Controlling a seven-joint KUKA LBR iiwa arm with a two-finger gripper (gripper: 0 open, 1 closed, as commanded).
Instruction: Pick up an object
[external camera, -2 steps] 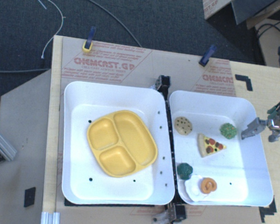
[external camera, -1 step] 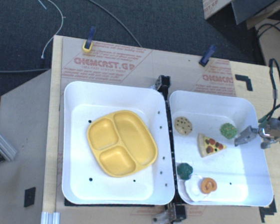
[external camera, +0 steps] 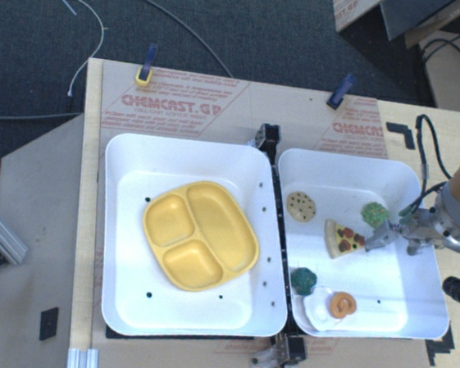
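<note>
A: Where is the gripper [external camera: 377, 237]?

B: Low in the right bin [external camera: 414, 303], beside the pizza slice [external camera: 343, 238]. Fingers look slightly parted, holding nothing, though they're blurry.

A: Which step?

B: Approach. Next: straddle the slice, then close.

Right bin [external camera: 417, 283] contents, placed from the gripper [external camera: 378, 237]: pizza slice toy [external camera: 342, 238], flat, just left of the fingertips, crust edge away from them. Green leafy piece [external camera: 374, 213] just above the tips. Round cookie [external camera: 300, 205] farther left. Dark green lump [external camera: 303, 279] and orange ring [external camera: 342, 304] below-left, near front wall.
</note>
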